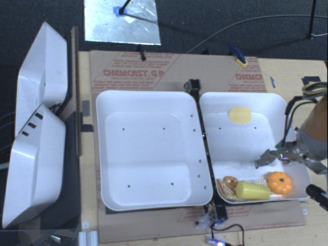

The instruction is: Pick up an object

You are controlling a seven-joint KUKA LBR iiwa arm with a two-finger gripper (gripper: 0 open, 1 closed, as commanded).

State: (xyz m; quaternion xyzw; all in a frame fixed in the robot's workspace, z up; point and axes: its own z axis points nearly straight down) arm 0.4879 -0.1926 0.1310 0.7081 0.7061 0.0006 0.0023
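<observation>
Four small things lie in the right bin (277, 102). A pale yellow round piece (240, 115) sits alone toward the far wall of that bin, well apart from the rest. The other three crowd the near edge: a small orange pumpkin (279, 183) at the right, a yellow-green oblong piece (252, 190) just beside it to the left, and a brown pretzel-like item (228, 185) at the left end, near the bin's near-left corner. The oblong piece touches or nearly touches both neighbours.

The hand (267, 158) reaches in from the right, low over the bin floor, above and slightly left of the pumpkin and between the near group and the pale round piece. Nothing is between its fingers; whether they stand apart or together I cannot tell, as its tip is dark and blurred. Behind it the grey arm (312, 137) with cables looped along it rises at the right edge.

The left bin (105, 106) lies just beside the right one, their walls meeting along a dark strip. Both bins rest on a brown cardboard sheet (133, 70) with red print, which covers the counter (84, 137). Beyond the cardboard lies a shiny metal plate (120, 14) on dark carpet. Two more white bins (41, 111) lean at the far left
</observation>
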